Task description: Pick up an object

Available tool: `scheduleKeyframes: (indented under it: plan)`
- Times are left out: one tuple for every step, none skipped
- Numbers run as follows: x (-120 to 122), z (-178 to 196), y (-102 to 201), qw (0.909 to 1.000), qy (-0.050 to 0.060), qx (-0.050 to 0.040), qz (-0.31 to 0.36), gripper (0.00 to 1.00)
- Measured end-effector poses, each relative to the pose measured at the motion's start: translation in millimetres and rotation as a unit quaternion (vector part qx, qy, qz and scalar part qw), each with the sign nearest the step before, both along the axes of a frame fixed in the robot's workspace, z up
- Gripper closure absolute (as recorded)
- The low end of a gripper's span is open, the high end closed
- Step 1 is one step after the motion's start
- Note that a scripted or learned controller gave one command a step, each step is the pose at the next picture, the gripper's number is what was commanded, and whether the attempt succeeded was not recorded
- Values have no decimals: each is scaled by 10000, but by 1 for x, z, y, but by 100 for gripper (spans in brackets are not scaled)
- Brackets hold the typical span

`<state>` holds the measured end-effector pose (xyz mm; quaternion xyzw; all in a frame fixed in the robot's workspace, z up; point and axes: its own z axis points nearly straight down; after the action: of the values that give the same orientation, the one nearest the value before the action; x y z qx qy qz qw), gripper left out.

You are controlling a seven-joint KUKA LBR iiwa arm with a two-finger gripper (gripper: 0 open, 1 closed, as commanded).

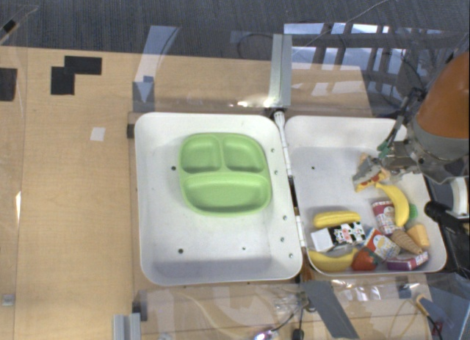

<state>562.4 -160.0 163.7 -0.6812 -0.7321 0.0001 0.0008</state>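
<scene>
Yellow banana (397,205) lies just below my end effector (369,172), which hangs low over it to grab; whether it is wide or narrow, I cannot tell.

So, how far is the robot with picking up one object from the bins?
Done: the grey arm with the orange band has reached over the right white bin. In hand: its gripper sits low at the top of the yellow toy banana; whether it holds anything is unclear. Left: lifting an object. The toy pile lies in that bin, and the green divided plate lies in the left white bin.
</scene>
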Motion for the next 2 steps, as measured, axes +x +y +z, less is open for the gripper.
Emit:
scheduleKeyframes:
  plan:
    - [52, -71, -1, 9998, -85, -14, -159, 0]
    - [22, -74, -45, 9999, -63, -14, -158, 0]
